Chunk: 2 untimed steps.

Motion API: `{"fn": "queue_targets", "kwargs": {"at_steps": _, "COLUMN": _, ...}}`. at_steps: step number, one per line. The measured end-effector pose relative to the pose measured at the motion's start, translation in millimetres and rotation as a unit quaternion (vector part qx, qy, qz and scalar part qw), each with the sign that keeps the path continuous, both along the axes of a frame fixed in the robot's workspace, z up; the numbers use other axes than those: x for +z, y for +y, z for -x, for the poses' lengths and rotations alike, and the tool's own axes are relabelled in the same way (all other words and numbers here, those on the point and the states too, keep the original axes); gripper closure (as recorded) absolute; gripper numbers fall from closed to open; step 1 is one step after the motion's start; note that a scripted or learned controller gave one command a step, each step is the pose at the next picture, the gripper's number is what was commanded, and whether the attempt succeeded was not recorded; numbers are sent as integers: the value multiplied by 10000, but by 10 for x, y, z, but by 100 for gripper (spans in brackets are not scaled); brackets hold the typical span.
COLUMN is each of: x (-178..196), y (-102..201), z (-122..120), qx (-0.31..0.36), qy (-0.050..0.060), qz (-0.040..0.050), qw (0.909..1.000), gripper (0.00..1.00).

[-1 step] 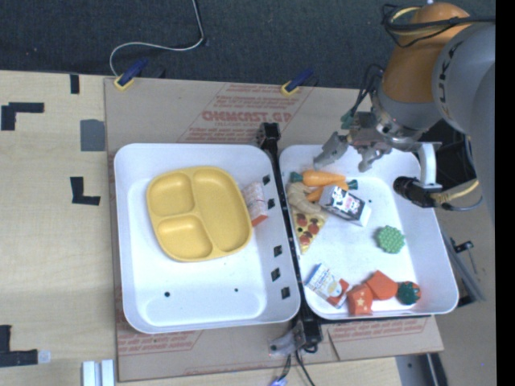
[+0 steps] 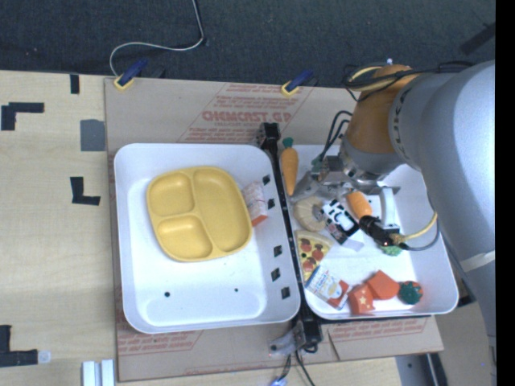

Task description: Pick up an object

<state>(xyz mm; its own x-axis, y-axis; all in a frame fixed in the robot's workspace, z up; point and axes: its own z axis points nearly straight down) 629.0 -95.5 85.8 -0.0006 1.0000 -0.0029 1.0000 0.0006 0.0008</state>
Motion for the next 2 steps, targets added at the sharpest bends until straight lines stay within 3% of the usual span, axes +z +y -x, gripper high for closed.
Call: {"fn": "queue_targets", "kwargs": {"at_steps": 2, "x": 9, "y": -226, "z": 355, "qx": 7, "qy": -25, "qz": -5, "qw": 10000, "gripper": 0}}
